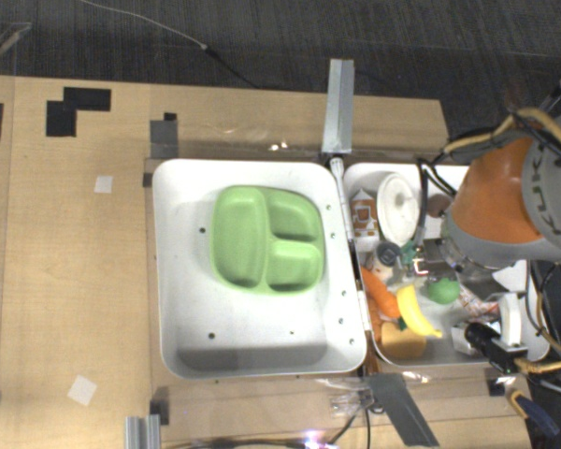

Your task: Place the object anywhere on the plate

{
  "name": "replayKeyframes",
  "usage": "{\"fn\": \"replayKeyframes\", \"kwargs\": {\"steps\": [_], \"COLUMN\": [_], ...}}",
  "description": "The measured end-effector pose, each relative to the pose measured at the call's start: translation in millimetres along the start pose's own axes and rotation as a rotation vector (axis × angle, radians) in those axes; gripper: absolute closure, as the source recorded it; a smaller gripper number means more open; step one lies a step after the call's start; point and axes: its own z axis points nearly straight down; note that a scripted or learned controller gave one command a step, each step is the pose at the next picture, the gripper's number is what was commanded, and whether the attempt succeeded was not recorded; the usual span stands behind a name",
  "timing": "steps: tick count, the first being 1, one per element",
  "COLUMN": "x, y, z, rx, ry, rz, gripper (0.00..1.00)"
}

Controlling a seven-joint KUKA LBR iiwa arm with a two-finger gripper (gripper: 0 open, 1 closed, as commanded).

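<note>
A green divided plate (265, 238) lies in the left white bin (182, 344), toward its far half. The right bin (374, 181) holds a jumble of toys: a yellow banana (413, 311), an orange carrot (381, 295), a small green piece (441, 291), a tan block (402, 341) and a white cup (396, 205) on its side. My arm, with its orange band (491, 199), hangs over the right bin. My gripper (419, 262) is low among the toys, just above the banana and beside the green piece.
A metal divider post (338, 106) stands at the back between the bins. Cables loop around the arm at the right. Wooden bench top extends to the left, with black marks at its far left corner.
</note>
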Motion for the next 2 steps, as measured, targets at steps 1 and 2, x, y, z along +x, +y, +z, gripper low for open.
{"fn": "replayKeyframes", "kwargs": {"steps": [1, 2], "x": [74, 103], "y": [40, 106], "z": [0, 0], "rx": [-0.001, -0.002], "ry": [0.002, 0.001], "rz": [0.172, 0.178], "gripper": [1.00, 1.00]}}
